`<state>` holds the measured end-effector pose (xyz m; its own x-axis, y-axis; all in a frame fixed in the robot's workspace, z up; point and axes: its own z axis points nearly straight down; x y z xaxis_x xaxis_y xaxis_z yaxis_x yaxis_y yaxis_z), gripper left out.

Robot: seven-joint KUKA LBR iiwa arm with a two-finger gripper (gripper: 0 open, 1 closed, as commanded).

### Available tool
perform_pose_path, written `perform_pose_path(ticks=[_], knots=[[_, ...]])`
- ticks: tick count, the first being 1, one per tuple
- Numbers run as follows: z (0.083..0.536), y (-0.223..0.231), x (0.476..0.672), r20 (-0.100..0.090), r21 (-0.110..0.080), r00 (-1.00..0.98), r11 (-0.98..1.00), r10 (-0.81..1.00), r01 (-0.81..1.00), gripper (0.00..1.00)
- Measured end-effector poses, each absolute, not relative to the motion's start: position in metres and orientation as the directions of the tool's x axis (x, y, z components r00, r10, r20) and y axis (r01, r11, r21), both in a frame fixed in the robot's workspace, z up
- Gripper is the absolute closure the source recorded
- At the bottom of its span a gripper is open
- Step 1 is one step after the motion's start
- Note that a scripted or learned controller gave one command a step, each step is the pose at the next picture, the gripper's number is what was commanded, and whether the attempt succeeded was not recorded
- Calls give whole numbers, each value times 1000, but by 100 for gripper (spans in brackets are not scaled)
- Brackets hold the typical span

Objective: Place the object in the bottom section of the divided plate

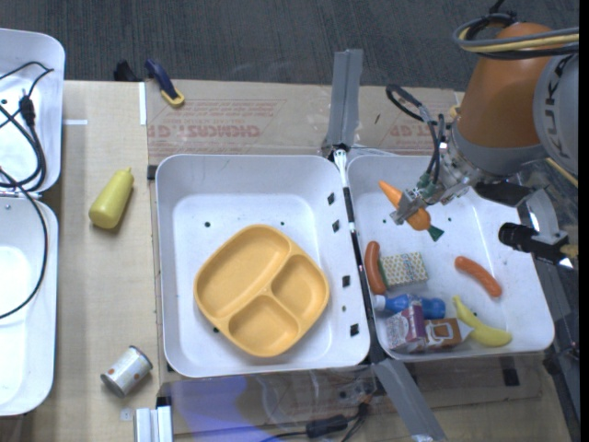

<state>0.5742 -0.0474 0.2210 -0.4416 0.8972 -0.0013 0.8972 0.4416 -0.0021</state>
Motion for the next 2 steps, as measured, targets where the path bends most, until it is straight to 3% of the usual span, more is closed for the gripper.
perform_pose_path(ticks=[1, 2], knots=[[255, 55, 578, -1, -1, -504, 504, 864, 864, 100], [251, 124, 556, 0, -3, -756, 756, 655, 655, 100]])
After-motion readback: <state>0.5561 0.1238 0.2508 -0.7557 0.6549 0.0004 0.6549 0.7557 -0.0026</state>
